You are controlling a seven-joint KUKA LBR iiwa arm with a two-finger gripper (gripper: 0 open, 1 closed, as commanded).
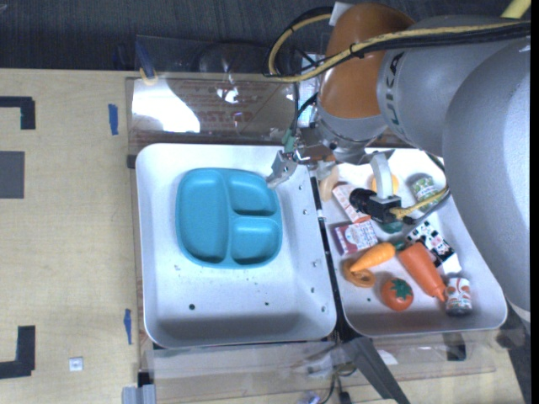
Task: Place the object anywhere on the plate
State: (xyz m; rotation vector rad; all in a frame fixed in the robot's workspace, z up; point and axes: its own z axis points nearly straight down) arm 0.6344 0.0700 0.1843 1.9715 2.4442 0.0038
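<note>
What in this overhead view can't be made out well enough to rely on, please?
- Metal pincer: small and blurred above the left white bin's right rim, near the blue three-compartment plastic plate; whether it holds anything is unclear.
- Right white bin: its upper and right parts are hidden by the grey arm.
- Toy pile: orange plastic carrot and red tomato read clearly; package labels are too small.

Blue plate (227,217) lies bare and reachable; toys (402,268) crowd the right bin (480,310).
</note>
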